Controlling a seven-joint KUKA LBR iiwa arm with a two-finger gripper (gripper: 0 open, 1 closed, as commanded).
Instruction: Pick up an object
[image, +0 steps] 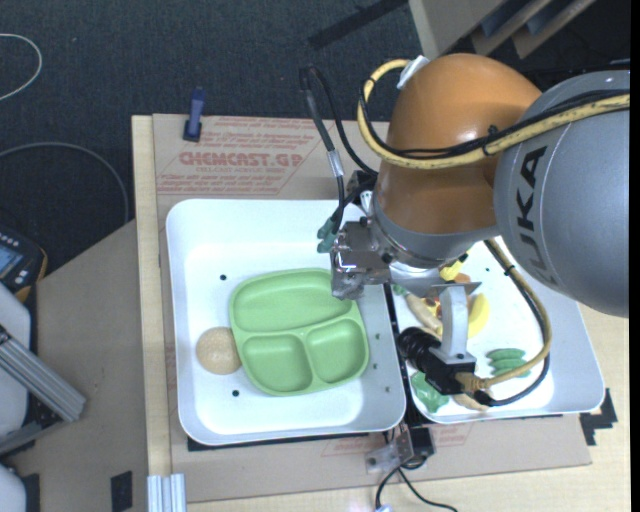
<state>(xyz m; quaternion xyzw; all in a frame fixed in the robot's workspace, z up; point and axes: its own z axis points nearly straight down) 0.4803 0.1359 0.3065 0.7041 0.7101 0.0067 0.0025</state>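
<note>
Nearest the camera, in the left bin (190, 300), a green tray (295, 330) lies flat, three compartments up, with a tan disc (216, 351) touching its left edge. The tray's long axis runs from lower left to upper right, its big compartment toward the far side.

Past it, the gripper (345, 272) hangs over the tray's upper right corner, beside the wall between the bins. Whether it is spread or closed I cannot tell; the wrist hides it, and nothing shows clamped in it.

The tray is the closest candidate: it lies below and to the left of the tool, so a grab likely means pinching that near rim.

In the right bin (570, 385) a yellow piece (478, 312) and a green pod (507, 355) lie partly under the arm (560, 200).
</note>
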